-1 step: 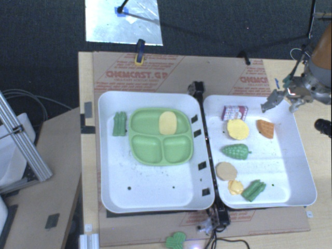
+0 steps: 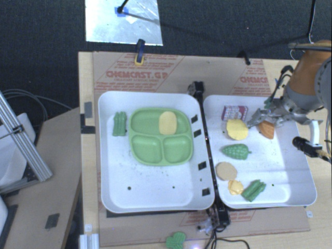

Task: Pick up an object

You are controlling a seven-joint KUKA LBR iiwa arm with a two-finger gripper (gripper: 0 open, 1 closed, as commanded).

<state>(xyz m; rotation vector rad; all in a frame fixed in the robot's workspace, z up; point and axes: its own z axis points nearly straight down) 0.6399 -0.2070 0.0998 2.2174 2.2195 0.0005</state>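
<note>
My gripper hangs low over the far right part of the right bin, at the end of the grey arm with its orange band. An orange piece lies right beneath and beside its tip; I cannot tell whether they touch. Just left of it sit a yellow round piece and a pink box. Nearer the front lie a bumpy green piece, a tan disc, a small yellow piece and a green pod.
The left bin holds a green divided plate with a yellow piece in its back right compartment, and green beans beside it. A green toy lies off the bench's front edge.
</note>
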